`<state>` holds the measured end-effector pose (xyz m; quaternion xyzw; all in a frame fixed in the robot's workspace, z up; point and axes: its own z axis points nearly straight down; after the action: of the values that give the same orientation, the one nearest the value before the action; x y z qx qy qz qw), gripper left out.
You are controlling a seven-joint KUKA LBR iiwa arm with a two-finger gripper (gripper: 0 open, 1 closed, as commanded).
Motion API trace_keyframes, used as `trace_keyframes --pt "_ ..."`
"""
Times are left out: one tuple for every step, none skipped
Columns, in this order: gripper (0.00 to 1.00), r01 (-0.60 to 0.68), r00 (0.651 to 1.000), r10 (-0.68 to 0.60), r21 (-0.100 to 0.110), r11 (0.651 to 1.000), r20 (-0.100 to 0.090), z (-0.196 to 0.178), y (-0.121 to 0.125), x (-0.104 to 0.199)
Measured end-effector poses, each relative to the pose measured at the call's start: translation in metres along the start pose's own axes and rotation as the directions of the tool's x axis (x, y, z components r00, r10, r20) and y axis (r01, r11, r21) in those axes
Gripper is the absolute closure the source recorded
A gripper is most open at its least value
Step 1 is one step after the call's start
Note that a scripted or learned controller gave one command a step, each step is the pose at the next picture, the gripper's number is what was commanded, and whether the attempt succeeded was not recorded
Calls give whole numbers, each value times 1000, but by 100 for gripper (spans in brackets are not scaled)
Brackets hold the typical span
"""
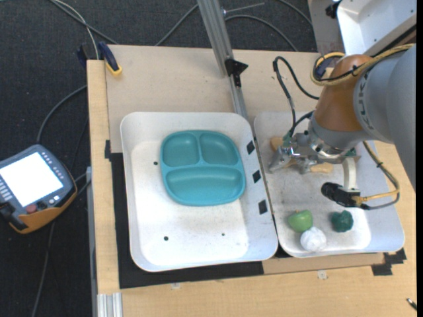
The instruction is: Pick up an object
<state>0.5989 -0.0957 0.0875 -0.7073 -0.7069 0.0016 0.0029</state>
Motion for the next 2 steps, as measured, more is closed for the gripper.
trace_keyframes --pt "100 0 1000 0 -7 1000 0 -15 2 0" --pt "100 1 1000 -1 -12 1000 3 -77 -3 -1"
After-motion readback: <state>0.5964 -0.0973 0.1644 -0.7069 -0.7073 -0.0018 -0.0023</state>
